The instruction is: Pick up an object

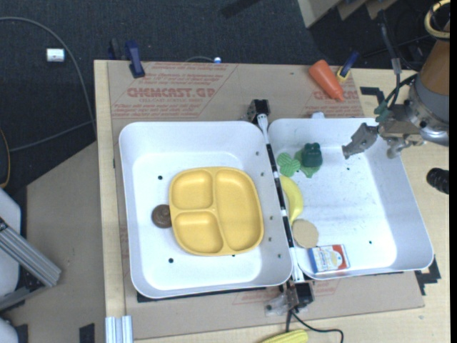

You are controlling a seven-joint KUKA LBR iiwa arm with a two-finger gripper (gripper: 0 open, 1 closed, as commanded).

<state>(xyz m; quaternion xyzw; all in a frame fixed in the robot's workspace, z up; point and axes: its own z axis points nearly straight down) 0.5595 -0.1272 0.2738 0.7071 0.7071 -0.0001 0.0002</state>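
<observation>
My gripper (pixel 375 146) hangs over the far right part of the right bin (pixel 385 213), its two fingers spread apart with nothing between them, so it is open. To its left, along that bin's left wall, lie a dark green toy (pixel 311 156), a light green piece (pixel 288 165), a yellow banana (pixel 291 197), a tan round disc (pixel 305 233) and a small red, white and blue carton (pixel 329 258). The nearest of these, the dark green toy, is clearly apart from the fingers.
The left bin (pixel 143 163) holds a yellow divided plate (pixel 214 211) and a brown round object (pixel 162 216) beside it. An orange carrot-shaped toy (pixel 326 81) lies on the board behind the right bin. Blue clamps (pixel 133 59) stand at the board's far edge.
</observation>
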